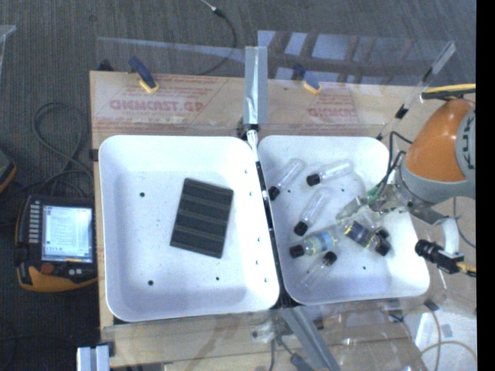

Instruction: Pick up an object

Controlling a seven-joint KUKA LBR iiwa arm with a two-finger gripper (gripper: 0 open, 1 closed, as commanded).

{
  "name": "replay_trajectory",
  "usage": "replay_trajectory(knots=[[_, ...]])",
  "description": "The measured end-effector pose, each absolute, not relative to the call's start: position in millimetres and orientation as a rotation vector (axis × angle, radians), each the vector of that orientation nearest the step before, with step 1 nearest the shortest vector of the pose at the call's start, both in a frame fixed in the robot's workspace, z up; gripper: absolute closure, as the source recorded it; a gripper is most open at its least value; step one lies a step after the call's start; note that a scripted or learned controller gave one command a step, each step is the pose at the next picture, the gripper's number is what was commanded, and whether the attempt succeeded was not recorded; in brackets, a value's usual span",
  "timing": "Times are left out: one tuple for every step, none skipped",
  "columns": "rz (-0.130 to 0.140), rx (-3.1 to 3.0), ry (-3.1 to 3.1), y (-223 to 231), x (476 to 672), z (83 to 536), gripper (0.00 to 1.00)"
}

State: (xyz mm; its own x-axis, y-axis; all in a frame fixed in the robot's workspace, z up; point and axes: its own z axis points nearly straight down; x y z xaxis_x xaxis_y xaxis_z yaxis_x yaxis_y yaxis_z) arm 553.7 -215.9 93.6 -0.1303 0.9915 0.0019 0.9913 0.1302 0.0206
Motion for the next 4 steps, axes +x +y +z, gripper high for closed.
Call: replay_trajectory(knots=[[0.022, 2.030, 2.392, -217, 567.3, 93, 0.00], [0.008, 1.989, 2.412, -194, 570.2, 91, 0.00], [0.025, 1.994, 2.407, -217, 533.8, 94, 0.00], [0.021, 1.997, 2.420, -217, 542.9, 94, 0.00]])
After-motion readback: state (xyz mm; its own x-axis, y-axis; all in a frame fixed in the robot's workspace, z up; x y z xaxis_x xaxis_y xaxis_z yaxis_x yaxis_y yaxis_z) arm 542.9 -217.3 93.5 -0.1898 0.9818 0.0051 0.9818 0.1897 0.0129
